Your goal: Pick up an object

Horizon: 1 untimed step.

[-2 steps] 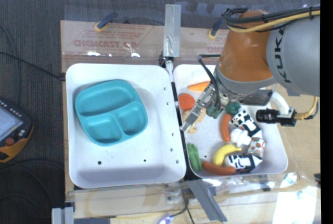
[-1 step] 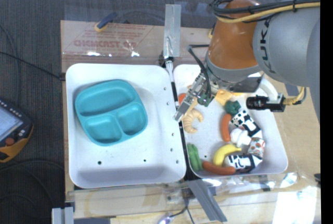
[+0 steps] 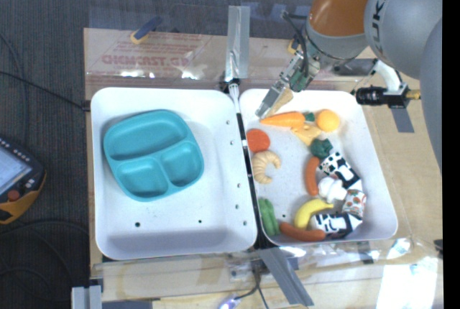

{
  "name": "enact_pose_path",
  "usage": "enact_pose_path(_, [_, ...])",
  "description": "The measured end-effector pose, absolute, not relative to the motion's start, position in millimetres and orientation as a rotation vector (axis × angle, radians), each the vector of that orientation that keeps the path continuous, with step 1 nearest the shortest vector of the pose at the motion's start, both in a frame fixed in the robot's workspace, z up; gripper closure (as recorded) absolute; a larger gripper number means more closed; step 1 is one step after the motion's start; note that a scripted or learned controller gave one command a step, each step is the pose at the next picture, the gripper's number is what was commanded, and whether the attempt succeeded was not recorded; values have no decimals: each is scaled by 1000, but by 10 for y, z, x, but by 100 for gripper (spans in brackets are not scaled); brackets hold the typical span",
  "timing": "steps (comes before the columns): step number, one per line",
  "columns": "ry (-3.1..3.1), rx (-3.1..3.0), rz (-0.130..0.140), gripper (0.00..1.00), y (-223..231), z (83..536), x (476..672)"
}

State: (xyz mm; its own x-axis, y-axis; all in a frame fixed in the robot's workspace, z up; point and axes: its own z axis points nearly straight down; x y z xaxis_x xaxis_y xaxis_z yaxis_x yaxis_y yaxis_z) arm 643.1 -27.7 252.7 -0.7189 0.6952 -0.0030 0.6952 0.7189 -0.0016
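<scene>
The right white bin (image 3: 377, 157) holds several toy foods. An orange carrot (image 3: 286, 119) lies at the back, with an orange ball (image 3: 328, 119) to its right. Further forward are a red-orange tomato (image 3: 258, 140), a tan croissant (image 3: 264, 165), a red sausage (image 3: 310, 176), a yellow banana (image 3: 313, 210) and a green vegetable (image 3: 267, 214). My gripper (image 3: 273, 99) hangs over the bin's back left corner, slanting down to the left, just above and left of the carrot. I see nothing held in it.
A teal divided plate (image 3: 152, 153) lies in the left bin (image 3: 115, 228). Black-and-white toys (image 3: 338, 169) crowd the right bin's right side. A metal post (image 3: 236, 42) stands behind the divider between the bins. The arm's grey and orange body fills the top right.
</scene>
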Motion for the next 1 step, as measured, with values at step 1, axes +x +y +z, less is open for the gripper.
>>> enact_pose_path(1, [2789, 1445, -5, 100, 79, 2291, 6551])
